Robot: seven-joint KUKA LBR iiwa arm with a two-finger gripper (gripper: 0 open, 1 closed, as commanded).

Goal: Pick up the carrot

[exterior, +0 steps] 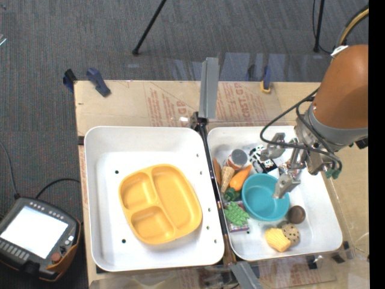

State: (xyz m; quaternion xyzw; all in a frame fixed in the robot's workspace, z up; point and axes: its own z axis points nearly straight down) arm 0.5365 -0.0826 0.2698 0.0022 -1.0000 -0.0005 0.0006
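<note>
The carrot [240, 178] is orange with a green leafy end and lies tilted in the right bin [319, 233], against the left rim of a teal bowl [263, 200]. My gripper [284, 186] hangs over the bowl's right rim, a short way right of the carrot and apart from it. Nothing is visibly held by it. The arm's orange band [344, 86] sits above it at the right.
Around the carrot lie a tan cone [227, 174], a small can [238, 158], a black-and-white toy [258, 155] and a green item [236, 214]. A brown ball [295, 213], a cookie [291, 232] and a yellow piece [277, 240] lie near the bin's front. The left bin [102, 155] holds a yellow divided plate [171, 218].
</note>
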